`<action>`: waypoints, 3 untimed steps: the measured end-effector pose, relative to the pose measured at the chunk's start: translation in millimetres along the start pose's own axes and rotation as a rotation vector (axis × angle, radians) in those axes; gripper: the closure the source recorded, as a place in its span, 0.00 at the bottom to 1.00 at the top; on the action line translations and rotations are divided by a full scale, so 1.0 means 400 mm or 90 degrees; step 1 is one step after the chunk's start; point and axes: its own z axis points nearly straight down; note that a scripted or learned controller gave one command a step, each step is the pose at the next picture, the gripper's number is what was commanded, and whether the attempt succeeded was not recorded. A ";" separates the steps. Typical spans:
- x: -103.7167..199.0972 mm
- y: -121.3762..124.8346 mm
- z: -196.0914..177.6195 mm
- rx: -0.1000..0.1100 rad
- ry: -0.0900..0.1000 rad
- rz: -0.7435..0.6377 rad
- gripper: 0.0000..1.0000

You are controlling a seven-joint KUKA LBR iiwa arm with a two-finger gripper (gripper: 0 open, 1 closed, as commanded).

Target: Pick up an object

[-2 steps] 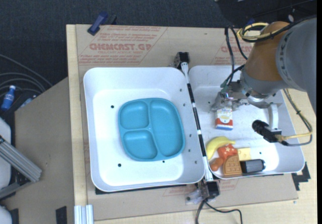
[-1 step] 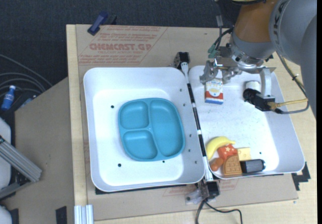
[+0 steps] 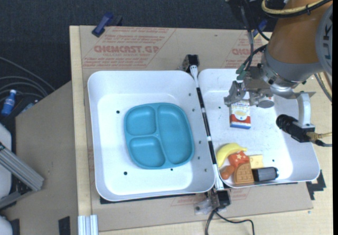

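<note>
Carton point(image 3: 240, 116): 1, small, white with red and blue print. It stands in the right bin point(image 3: 296, 161), near the middle and towards the far edge, apart from the other items.

Hand point(image 3: 246, 100): directly over the carton, at or just above its top edge. Open or closed: cannot tell, because the wrist hides it. No clear view of the carton being gripped.

Bins: 2, white and shallow, side by side on the bench point(image 3: 79, 123), their inner edges meeting along a black strip.

Left bin point(image 3: 105, 165): 1 item, a blue plate point(image 3: 158, 134) with 3 compartments, lying flat at about the centre.

Right bin: 6 items in all, the carton plus 5 clustered at the front edge, towards the front-left corner:
- banana point(image 3: 230, 150), 1, yellow, farthest back of the cluster
- red piece point(image 3: 236, 159), 1, just in front of the banana and touching it; kind unclear
- brown square point(image 3: 243, 176), 1, waffle-like, at the front wall
- yellow block point(image 3: 256, 161), 1, beside the red piece on its right
- black block point(image 3: 265, 174), 1, right of the brown square and touching it

Bench: 1 blue clip point(image 3: 102, 25) at the far-left corner.
</note>
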 end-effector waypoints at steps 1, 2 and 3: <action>-0.092 0.094 -0.018 -0.003 -0.001 0.000 1.00; -0.071 0.003 -0.027 0.000 0.000 0.000 1.00; -0.228 0.099 0.005 -0.003 -0.002 0.000 1.00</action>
